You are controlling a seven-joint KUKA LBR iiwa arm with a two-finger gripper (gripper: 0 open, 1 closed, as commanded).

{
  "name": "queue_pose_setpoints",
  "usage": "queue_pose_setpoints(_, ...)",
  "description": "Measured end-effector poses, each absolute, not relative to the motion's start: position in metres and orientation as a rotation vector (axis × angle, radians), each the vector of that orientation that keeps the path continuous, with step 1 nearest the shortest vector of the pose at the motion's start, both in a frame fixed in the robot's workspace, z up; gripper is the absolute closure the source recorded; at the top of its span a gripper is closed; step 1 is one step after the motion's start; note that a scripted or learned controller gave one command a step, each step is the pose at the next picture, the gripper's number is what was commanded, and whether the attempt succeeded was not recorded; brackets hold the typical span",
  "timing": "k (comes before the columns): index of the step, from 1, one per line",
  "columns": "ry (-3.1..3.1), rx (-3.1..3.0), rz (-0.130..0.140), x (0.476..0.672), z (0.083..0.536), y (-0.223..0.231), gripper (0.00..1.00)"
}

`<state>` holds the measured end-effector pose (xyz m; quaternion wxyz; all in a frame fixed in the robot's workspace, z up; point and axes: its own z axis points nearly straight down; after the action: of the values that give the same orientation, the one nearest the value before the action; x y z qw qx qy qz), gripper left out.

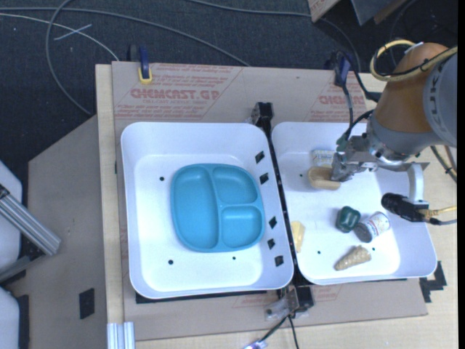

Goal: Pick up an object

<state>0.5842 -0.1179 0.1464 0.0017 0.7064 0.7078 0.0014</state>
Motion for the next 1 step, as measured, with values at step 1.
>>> queue_pose_setpoints(1, 2.222, 2.217, 0.004, 0.5829, 0.1953, -0.1084, 1.0)
